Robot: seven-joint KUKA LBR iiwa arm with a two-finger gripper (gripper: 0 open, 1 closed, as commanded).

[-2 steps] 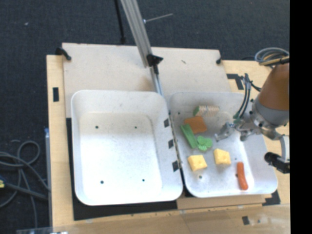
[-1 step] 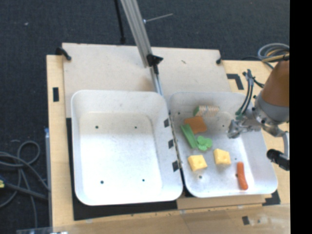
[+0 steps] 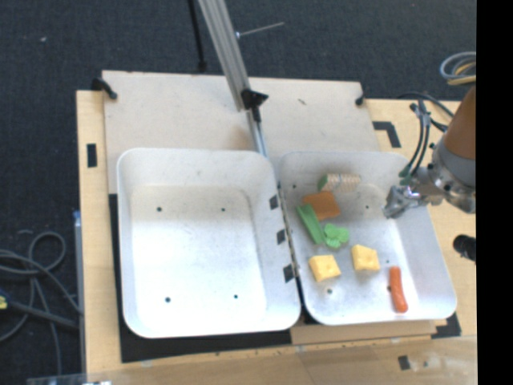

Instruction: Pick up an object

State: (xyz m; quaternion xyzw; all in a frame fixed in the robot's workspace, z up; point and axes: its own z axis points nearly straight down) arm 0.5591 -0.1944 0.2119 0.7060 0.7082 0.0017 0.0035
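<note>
**Arm over the right bin**

Gripper (image 3: 398,201) at the right bin's (image 3: 425,295) three o'clock edge — finger state cannot be told. Inside: orange block (image 3: 324,205) near centre, green piece (image 3: 321,228) beside it, two yellow cubes (image 3: 325,267) (image 3: 365,258) and a carrot (image 3: 397,289) toward six o'clock.

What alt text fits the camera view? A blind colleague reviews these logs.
The gripper hovers over the right bin, which holds two yellow blocks, a green piece, an orange-brown block and an orange-red stick. The left bin sits alongside.

Grey arm (image 3: 454,163), orange band, cables.
</note>
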